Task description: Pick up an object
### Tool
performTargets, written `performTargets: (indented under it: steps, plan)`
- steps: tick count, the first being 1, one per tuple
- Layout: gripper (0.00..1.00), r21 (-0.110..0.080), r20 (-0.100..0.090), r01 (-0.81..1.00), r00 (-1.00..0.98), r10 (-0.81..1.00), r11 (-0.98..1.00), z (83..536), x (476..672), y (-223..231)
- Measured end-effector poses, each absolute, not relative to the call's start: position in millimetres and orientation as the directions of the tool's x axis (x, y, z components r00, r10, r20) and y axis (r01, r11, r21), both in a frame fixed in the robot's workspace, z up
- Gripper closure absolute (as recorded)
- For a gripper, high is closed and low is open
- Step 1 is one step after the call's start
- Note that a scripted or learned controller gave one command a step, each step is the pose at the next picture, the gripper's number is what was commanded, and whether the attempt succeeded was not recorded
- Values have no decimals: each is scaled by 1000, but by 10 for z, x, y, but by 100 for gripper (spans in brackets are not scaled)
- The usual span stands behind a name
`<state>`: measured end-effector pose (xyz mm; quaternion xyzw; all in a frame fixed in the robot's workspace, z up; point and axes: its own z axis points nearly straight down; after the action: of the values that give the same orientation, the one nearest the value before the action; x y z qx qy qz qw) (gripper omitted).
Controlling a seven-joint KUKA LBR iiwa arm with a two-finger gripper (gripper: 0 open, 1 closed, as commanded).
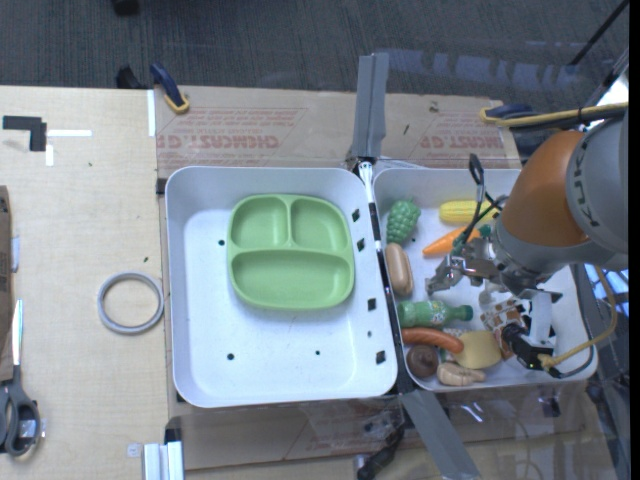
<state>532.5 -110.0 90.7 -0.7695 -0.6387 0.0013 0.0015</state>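
Two white bins sit side by side on the bench. Left bin has a green plate w/ three parts, lying flat near the back. Right bin is full of toy food: a bumpy green one at the back, a yellow corn beside it, an orange carrot just below the corn, a hot dog, a green bottle lying on its side, a red sausage, a yellow cheese bit & a pale knobby piece at the front. Arm comes in from the right, over the right bin. Gripper hangs low, just above the bottle, near the carrot. Can't tell if it's open or closed; nothing seen held. Outside the bins, a grey ring lies on the bench, w/ scissors at the left edge.
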Motion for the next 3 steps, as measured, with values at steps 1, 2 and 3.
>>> performTargets:
  steps: [1, 2, 3]
  plan:
    - [0, -1, -1, 1000, 9, 1000, -9, 911, 6159, -1448]
    - [0, -2, -1, 1000, 20, 1000, -20, 913, 6583, -1823]
    - [0, 1, -3, 997, -76, 997, 76, 1627, 6592, -2128]
